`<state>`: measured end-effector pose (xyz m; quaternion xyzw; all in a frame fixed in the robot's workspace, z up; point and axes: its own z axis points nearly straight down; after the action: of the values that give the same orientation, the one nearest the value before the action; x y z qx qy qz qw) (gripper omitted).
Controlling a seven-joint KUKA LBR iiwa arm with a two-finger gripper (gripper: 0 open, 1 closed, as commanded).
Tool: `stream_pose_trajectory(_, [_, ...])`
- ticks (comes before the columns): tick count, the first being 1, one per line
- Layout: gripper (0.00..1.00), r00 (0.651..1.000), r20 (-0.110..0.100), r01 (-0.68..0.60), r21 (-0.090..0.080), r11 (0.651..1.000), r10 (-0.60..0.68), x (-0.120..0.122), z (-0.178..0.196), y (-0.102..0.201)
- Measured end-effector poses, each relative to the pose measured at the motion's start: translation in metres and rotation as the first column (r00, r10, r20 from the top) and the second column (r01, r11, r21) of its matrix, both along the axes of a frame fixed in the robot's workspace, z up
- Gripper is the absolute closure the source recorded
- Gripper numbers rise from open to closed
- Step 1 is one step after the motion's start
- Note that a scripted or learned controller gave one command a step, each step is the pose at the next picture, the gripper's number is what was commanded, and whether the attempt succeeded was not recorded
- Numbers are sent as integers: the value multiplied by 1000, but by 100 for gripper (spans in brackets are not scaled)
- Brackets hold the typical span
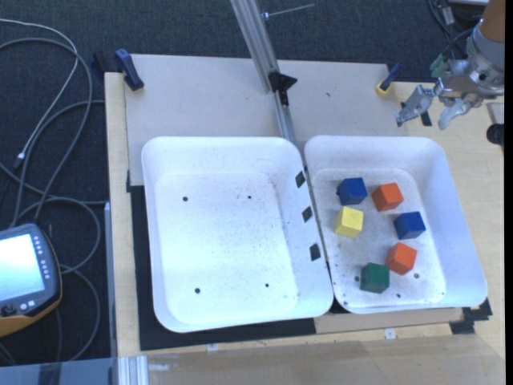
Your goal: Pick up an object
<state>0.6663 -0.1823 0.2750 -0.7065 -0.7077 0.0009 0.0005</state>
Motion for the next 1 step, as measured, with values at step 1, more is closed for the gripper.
stream_pose_trajectory(1, [0, 1000, -8, 1, 3, 1000, -1, -17, -134, 19])
